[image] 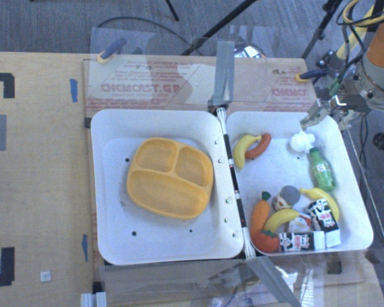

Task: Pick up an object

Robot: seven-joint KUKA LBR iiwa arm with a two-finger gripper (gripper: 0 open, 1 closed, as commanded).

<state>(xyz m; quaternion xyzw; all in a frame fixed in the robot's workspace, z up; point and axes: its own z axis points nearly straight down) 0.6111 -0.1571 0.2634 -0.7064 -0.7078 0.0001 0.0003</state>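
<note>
My gripper (325, 118) hangs over the far right corner of the right bin (357, 190). Its fingers are spread, with nothing between them. Just below and left of it lies a small white round object (300, 142), apart from the fingertips. A green bottle (321, 169) lies beside that. Further left are a small banana (242, 150) and a red sausage (260, 144). At the bin's near end are piled a carrot (260, 215), two bananas (282, 219) (324, 197), a grey-capped figure (285, 197) and cow-patterned cartons (320, 213).
The left bin (109, 190) holds a yellow divided plate (171, 176). A ridge (229, 171) separates the two bins. Clear plastic sheeting and clamps stand behind the bins. Cables and stands lie at the far right near the arm.
</note>
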